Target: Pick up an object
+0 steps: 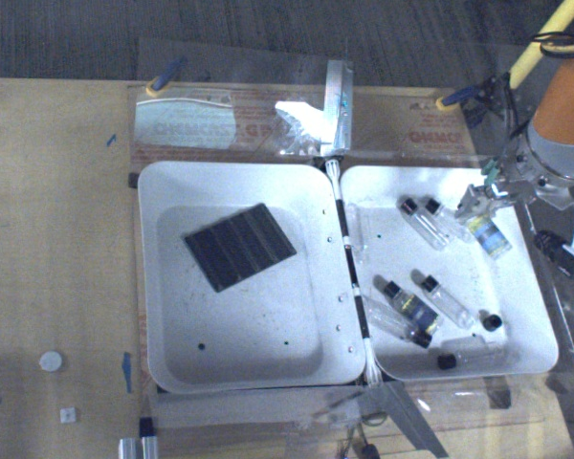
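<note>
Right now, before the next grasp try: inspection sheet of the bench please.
Surface: wooden bench bearing two white bins, left bin and right bin.
Job's things: dark ridged mat in left bin; several clear vials in right bin, with loose black caps.
Clutter: plastic bags behind the bins; small disc on bench.
Gripper: gripper over right bin's far right corner; a vial just below it, hold unclear.
Cables: black cables near the arm.
Surroundings: dark floor.
</note>
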{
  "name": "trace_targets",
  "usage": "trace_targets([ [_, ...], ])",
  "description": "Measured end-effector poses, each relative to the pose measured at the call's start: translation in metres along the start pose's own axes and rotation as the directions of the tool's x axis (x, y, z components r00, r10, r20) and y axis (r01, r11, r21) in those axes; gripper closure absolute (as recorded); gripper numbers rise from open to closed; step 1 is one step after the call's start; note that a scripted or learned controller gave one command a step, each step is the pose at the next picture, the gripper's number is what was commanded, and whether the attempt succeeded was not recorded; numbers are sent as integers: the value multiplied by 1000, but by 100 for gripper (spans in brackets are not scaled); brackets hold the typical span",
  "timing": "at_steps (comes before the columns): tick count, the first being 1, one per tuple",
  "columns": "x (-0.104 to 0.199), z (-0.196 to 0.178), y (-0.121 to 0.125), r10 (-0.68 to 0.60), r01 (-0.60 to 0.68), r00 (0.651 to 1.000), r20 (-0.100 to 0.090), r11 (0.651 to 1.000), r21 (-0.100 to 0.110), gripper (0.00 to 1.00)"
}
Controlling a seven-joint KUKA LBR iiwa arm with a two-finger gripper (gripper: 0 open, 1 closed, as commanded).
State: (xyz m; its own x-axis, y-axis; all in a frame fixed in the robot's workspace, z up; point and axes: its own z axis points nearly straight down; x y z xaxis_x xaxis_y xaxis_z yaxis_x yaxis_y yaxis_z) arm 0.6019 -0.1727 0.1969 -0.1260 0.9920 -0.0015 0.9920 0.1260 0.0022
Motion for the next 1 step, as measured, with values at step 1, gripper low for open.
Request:
trace_targets([
  [1,56,15,73,12,-12,1000,0,1000,0,100],
])
